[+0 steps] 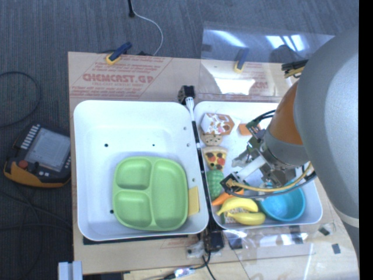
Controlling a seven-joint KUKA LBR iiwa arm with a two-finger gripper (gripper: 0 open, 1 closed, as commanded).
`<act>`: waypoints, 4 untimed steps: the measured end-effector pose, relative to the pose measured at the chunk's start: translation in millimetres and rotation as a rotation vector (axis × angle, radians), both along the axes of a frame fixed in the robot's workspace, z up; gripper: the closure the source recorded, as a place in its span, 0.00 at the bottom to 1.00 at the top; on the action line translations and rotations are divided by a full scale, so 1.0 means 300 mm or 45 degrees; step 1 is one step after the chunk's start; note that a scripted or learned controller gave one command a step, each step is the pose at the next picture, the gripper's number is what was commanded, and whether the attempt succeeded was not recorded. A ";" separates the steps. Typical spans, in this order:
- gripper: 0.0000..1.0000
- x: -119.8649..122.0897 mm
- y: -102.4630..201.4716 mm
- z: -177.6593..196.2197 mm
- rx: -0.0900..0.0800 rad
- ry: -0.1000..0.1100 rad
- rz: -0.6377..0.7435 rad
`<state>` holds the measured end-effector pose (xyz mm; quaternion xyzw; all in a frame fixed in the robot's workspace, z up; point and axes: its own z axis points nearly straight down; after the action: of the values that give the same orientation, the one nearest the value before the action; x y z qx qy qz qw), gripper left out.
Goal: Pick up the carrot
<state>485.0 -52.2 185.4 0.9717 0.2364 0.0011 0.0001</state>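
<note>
Arm low over the right bin, carrot lying loose by the front wall.
The carrot (pixel 220 199) rests in the right bin (pixel 315 214), just beside the banana (pixel 243 210) and near the blue bowl (pixel 284 206). The gripper (pixel 243 167) hangs above them; whether it is apart or together cannot be told.

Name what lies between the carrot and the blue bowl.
In the camera view, a yellow banana lies between the carrot and the blue bowl.
</note>
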 end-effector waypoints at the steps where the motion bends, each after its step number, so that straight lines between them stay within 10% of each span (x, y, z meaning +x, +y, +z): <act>1: 0.00 0.008 -0.140 -0.318 0.008 -0.008 -0.198; 2: 1.00 0.011 -0.145 -0.283 0.000 -0.011 -0.196; 3: 0.00 0.009 -0.143 -0.287 0.001 -0.007 -0.194; 4: 0.00 0.007 -0.149 -0.317 0.000 -0.010 -0.349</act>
<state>487.1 -96.8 90.4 0.9948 0.1016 0.0049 0.0012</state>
